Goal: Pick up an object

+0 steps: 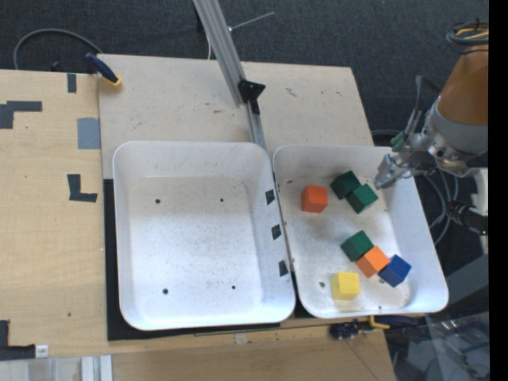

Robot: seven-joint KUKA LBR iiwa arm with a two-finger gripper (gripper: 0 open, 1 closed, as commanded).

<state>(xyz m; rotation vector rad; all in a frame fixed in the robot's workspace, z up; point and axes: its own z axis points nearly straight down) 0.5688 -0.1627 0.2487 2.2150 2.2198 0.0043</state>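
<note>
The right bin (413, 213) holds several small blocks. An orange-red cube (314, 198) lies near its left side. Two dark green blocks (354, 191) sit together toward the back. Near the front lie a green block (356, 244), an orange block (372, 260) and a blue block (395, 270) in a row, with a yellow cube (345, 285) in front of them. My gripper (387, 173) hangs at the bin's right rear, just right of the two green blocks. Nothing shows between its fingers.
The left bin (127, 213) stands beside the right one. A slanted metal rail (226, 46) runs from the top down to the gap between the bins. A cable with a blue and yellow clip (105, 70) lies at the far left of the bench.
</note>
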